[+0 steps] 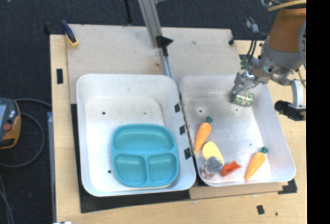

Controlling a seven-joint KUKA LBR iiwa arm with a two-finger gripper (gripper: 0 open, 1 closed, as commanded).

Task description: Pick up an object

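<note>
Hovering at right bin's (276, 130) far edge: gripper (243, 93), jaws clamped on small green-banded can (244, 98), apparently lifted for picking.

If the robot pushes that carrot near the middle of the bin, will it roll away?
Probably a little. The carrot looks rounded and tapered, so it may roll in a curve. It looks like smooth toy plastic, likely light and stiff. The yellow toy beside it might stop it.
</note>
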